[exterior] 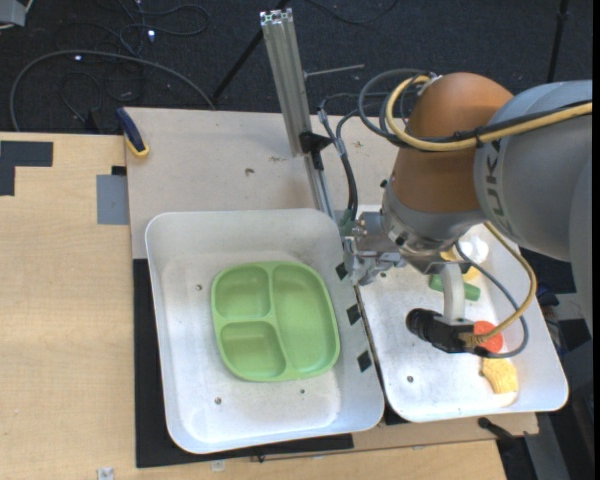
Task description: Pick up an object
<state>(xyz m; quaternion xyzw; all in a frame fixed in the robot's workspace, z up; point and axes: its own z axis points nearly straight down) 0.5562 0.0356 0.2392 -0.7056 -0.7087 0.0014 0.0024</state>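
My gripper point(364, 260) hangs low over the far left corner of the right bin point(420, 393), close to the wall shared with the left bin. Several small items lie in the right bin to the gripper's right: a green piece point(450, 284), a small yellow piece point(471, 293), a red piece point(491, 339) and a yellow crinkled piece point(500, 375). The arm's orange wrist and grey body cover the far part of that bin. Nothing can be seen in the gripper.
A green divided plate point(276, 319) lies in the middle of the left bin point(180, 268). A metal post point(290, 83) stands behind the bins, with cables running down from it. A blue and yellow tool point(133, 133) lies on the bench at the back left.
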